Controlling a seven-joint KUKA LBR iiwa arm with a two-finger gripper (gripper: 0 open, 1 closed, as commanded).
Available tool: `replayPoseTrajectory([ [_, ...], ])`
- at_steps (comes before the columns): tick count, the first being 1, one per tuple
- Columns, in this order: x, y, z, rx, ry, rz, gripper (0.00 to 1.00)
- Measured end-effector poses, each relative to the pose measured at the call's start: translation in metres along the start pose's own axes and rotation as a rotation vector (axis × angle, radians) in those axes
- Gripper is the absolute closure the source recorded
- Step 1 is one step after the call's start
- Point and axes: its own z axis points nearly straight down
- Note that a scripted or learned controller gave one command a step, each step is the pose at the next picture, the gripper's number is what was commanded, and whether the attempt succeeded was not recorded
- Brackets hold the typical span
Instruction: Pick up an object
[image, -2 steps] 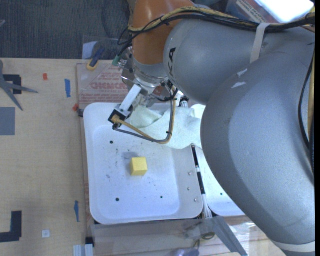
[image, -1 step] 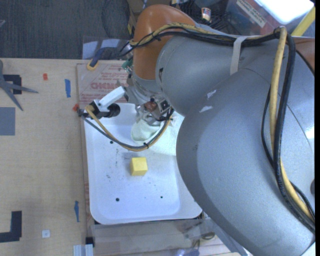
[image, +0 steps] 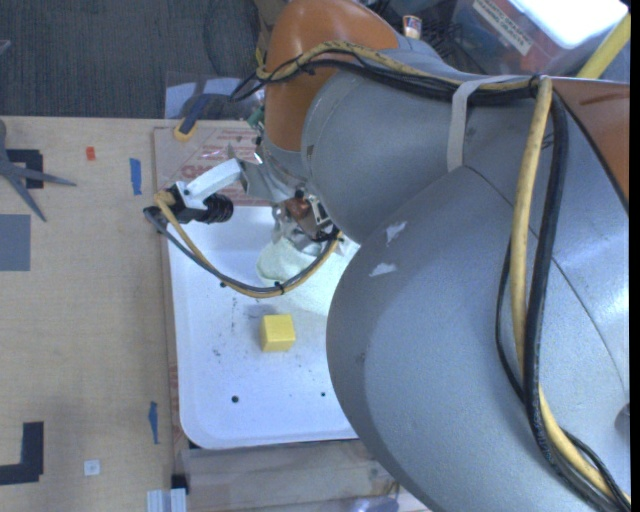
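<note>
My claw (image: 291, 232) hangs over a pale green soft lump (image: 280, 262) in the shallow white bin (image: 215, 400). I cannot tell its state. A small yellow cube (image: 278, 332) sits nearby.

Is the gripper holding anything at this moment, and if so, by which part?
Cannot be told. The gripper sits low over a pale object in the white bin, its tip hidden. The yellow cube lies apart, untouched.
</note>
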Motion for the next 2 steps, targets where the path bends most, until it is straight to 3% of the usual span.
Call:
replayPoseTrajectory([
  [1,0.015,0.038,0.024,0.0,0.001,0.108,1.0],
  [2,-0.018,0.078,-0.025,0.001,-0.004,-0.051,1.0],
])
